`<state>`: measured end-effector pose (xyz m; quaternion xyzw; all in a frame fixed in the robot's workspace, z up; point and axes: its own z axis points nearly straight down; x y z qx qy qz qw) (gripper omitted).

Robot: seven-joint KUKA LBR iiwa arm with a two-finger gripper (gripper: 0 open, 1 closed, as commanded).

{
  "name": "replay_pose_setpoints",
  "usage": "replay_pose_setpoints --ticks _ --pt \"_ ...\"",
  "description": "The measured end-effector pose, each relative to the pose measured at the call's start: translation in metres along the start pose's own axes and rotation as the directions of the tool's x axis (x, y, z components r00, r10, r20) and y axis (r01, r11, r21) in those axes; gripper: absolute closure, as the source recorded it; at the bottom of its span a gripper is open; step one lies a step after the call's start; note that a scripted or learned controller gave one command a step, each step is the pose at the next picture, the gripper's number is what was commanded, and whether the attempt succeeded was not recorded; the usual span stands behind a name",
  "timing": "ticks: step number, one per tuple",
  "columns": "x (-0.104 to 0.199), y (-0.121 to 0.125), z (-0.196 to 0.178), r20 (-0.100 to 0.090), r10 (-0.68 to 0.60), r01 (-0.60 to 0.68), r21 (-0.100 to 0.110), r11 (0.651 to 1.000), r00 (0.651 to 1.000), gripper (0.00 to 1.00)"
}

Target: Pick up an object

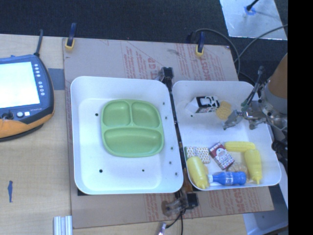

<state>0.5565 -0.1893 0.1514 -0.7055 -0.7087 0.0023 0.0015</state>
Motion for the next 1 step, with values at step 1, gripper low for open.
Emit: replay_pose_setpoints --ticks 1 --pt "0.0048 0.0532 0.0599 0.001 -0.001 0.001 -0.002 1.0 1.0 0.0"
